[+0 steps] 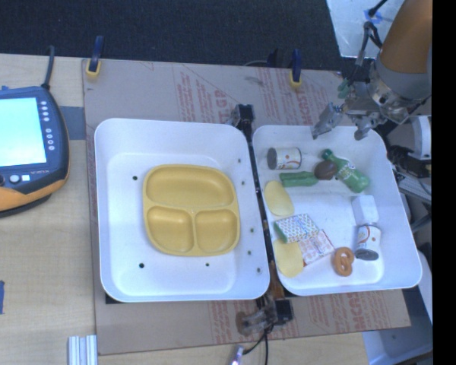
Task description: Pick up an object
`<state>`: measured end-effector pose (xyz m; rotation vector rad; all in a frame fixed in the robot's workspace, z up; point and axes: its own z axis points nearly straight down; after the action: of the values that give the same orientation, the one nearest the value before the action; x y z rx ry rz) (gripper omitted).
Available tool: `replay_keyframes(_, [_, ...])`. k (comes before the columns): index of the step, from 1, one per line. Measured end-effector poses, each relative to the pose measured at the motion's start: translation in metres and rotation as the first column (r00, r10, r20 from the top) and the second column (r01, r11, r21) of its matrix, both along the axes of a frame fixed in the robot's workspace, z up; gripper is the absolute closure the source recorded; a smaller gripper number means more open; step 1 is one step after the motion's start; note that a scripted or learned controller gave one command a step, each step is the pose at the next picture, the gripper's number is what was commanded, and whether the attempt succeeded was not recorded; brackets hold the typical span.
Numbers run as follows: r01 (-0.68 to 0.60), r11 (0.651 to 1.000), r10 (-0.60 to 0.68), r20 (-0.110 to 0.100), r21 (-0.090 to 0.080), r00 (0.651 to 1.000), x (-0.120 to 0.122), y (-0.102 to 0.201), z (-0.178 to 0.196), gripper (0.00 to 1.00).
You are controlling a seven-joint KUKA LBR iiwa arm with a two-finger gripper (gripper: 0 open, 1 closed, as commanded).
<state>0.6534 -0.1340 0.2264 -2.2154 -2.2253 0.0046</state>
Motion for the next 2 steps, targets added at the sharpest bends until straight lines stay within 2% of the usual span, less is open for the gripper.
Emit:
replay_keyframes(1, [-0.002, 1.0, 0.002, -0.003, 0.0, 1.0, 0.002, 0.041, -0.096, 0.0])
replay_keyframes(2, [-0.001, 1.0, 0.001, -0.002, -0.001, 1.0, 0.002, 0.029, -0.135, 0.0])
